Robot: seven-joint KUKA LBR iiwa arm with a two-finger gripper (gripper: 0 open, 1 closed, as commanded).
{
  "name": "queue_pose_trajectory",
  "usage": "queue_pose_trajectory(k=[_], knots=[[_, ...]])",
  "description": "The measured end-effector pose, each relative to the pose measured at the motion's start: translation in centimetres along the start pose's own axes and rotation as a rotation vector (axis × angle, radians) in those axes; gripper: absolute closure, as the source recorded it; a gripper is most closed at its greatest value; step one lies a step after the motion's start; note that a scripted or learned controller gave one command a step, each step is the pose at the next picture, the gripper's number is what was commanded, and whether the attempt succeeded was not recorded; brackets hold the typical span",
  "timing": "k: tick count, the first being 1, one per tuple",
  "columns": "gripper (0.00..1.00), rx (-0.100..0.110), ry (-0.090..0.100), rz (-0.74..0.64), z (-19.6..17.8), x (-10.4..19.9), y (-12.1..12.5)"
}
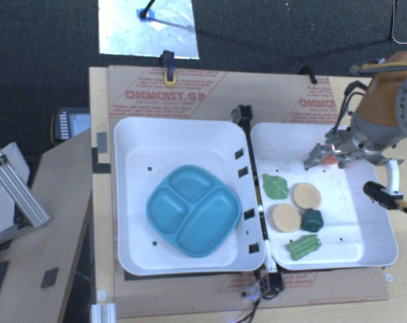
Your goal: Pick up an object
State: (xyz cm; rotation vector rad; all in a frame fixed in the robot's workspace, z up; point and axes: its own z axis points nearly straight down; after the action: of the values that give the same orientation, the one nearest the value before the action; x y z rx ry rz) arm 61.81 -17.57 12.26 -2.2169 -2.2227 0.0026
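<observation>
My gripper hangs low over the back part of the right bin, reaching in from the right. A small red-orange thing shows right beside it; I cannot tell whether it is held. In front of the gripper lie a green leafy piece, two tan discs, a dark green lump and a light green pod-shaped piece. All of these rest on the bin floor, apart from the gripper.
The left bin holds a blue divided plate. A black-clipped divider runs between the bins. Cardboard lies under both, with a shiny sheet on the floor behind.
</observation>
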Motion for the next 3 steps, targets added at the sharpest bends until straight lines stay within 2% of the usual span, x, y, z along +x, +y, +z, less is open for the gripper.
queue_pose_trajectory(k=[1,2,3], knots=[[0.0,-0.002,-0.001,0.0,4.0,0.1,0.0],[1.0,-0.008,-0.002,-0.002,2.6,0.0,0.2],[1.0,-0.012,-0.003,-0.002,-3.8,-0.2,0.8]])
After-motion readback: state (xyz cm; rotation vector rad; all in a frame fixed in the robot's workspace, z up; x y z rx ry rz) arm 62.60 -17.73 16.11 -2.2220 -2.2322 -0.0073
